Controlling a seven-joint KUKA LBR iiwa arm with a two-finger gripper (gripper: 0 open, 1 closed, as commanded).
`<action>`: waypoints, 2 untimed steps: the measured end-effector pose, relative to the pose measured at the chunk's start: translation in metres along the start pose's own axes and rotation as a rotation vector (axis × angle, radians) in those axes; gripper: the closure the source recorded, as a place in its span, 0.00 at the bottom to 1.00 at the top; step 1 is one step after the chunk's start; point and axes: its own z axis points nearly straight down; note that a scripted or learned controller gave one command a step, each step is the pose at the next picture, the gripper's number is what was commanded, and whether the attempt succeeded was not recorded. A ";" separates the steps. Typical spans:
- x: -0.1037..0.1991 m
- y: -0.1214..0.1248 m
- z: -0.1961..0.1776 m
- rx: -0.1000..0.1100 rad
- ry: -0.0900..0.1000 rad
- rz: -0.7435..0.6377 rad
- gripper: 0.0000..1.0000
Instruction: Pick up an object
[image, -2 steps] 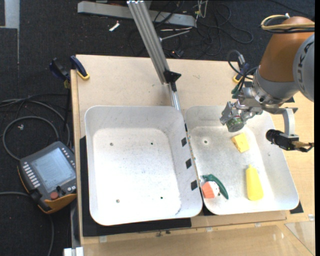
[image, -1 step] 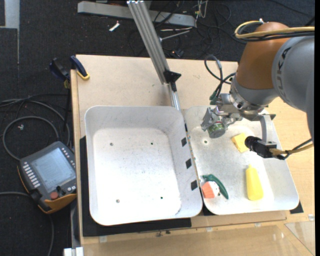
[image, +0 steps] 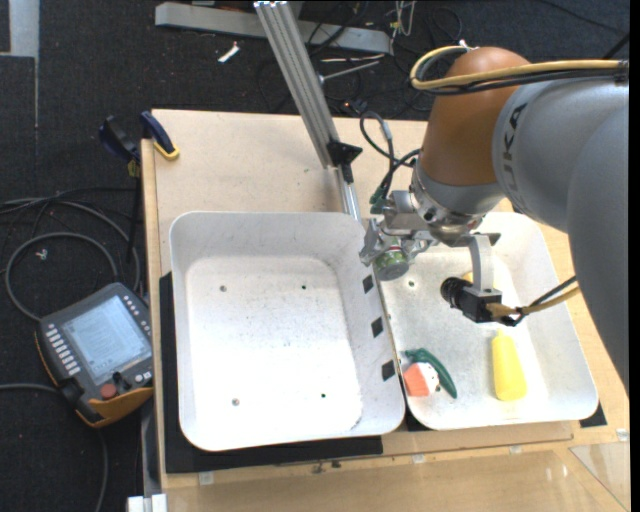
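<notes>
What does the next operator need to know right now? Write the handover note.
Pincer: low over the far left corner of the right bin, beside the wall it shares with the left bin. A small greenish thing sits at its tip; a grip on it cannot be confirmed.
Things: yellow piece and a red-and-white toy with a green leaf lie near the front of the right bin.
Done: arm brought down into the right bin.
Left: confirm a grasp and lift one object.
</notes>
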 end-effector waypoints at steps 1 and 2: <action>0.047 -0.004 -0.012 -0.003 -0.001 0.001 1.00; 0.080 -0.011 0.003 0.001 -0.002 0.003 1.00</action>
